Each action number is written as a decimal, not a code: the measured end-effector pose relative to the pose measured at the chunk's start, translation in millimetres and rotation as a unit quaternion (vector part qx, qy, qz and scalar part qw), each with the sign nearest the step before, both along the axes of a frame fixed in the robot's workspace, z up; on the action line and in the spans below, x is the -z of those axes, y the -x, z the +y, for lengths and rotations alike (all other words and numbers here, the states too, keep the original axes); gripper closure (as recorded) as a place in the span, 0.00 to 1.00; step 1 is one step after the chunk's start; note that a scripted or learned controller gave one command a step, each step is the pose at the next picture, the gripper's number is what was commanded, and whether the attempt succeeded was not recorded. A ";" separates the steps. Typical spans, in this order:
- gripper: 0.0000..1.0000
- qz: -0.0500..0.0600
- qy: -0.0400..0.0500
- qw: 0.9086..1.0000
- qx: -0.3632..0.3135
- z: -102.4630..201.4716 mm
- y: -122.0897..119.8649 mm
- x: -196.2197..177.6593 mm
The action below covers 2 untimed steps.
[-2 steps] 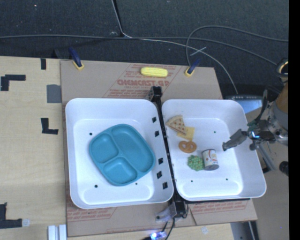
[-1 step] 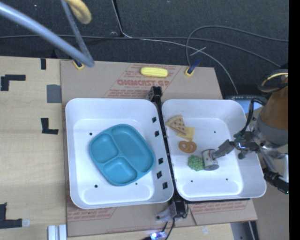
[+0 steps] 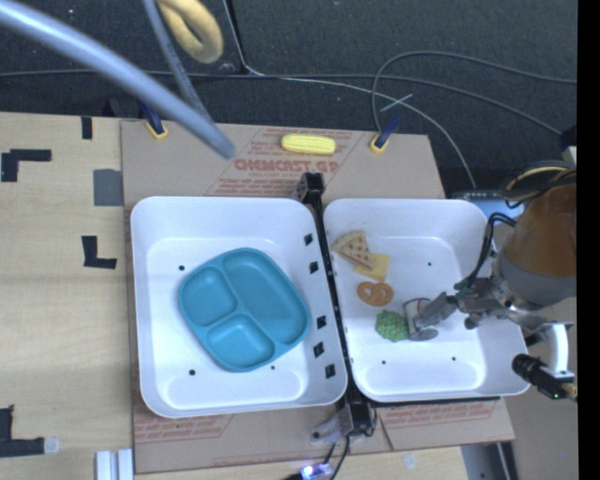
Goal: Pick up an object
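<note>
Blurred grey rod (image 3: 112,66) slanting across the upper left corner, close under the lens, with a soft yellowish blob (image 3: 192,26) beside it at the top edge. Below, on brown cardboard (image 3: 262,164), two white bins side by side. Left bin (image 3: 150,281) holding a blue divided plate (image 3: 244,307), set at a tilt near its middle. Right bin (image 3: 469,375) holding three small items in its left half: a tan wedge (image 3: 361,253) nearest the divider, a brown pretzel (image 3: 374,293) just below it, and a green piece (image 3: 392,325) lower still. Arm (image 3: 544,253) reaching in from the right, gripper (image 3: 420,317) low over the right bin's floor, just beside the green piece on its right. Impossible to tell whether released or clenched; nothing seen in its grasp. Beyond the bins, a yellow item (image 3: 307,143) lying alone on the cardboard.
</note>
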<state>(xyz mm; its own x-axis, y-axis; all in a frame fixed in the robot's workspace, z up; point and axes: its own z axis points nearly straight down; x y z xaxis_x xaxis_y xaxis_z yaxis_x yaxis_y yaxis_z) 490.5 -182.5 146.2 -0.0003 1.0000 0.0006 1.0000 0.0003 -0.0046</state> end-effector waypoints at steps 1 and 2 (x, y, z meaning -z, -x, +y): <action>0.00 0.001 0.000 1.000 0.000 -1.9 -1.6 44.2; 1.00 0.000 0.000 1.000 -0.001 -1.5 -2.2 32.1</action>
<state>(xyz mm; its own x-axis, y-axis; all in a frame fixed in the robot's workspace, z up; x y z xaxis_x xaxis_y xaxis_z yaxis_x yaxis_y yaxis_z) 492.6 -184.0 114.2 -0.0014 1.0000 0.0011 1.0000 0.0014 -0.0037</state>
